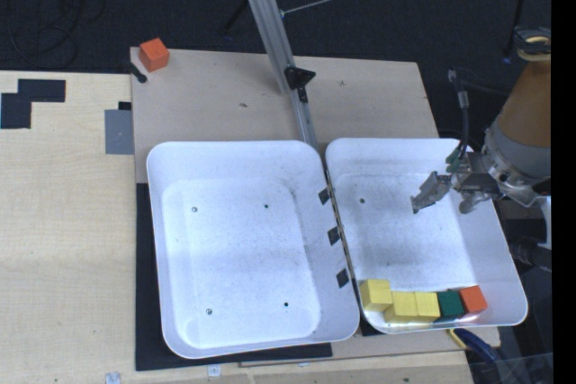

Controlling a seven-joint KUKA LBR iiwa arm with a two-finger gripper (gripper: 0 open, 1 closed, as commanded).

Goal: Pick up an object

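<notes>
Clearly the work lies at the lower right of the frame, where the blocks sit in a row against the near wall of the right bin (504,265): a yellow block (376,293), another yellow block (416,306), a green block (449,304) and an orange block (472,299). The pincer (447,191) hangs above them, at the frame's right-centre, spread wide and gripping nothing. A sound attempt would travel down-frame, pick an end block, and straddle its free sides, since neighbours touch.
</notes>
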